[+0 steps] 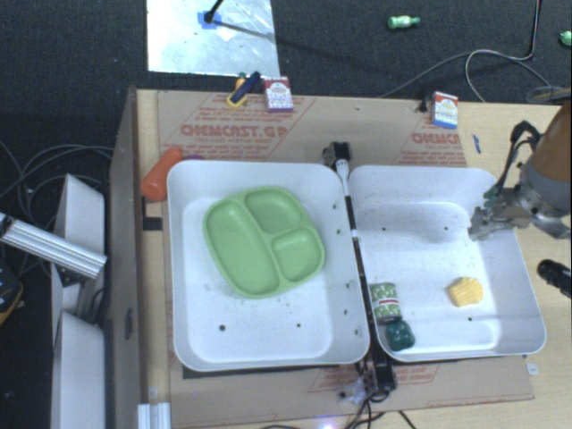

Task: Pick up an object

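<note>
— Where from the claw (487, 220)?
— Below and slightly left: yellow lump (466, 290), lower right of the right bin (420, 195), well apart.
— Nearer than the can (385, 301)?
— Yes.
— Claw released or clenched?
— Couldn't tell; nothing seen in it.

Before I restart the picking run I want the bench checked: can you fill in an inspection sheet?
Surface: two white bins side by side on a brown board.
Job's things: yellow block and small can with a green piece in the right bin.
Clutter: green divided plate in the left bin; orange thing beside it.
Gripper: over the right bin, nothing seen held.
Cables: grey cable on the floor.
Surroundings: dark carpet, metal sheet.
</note>
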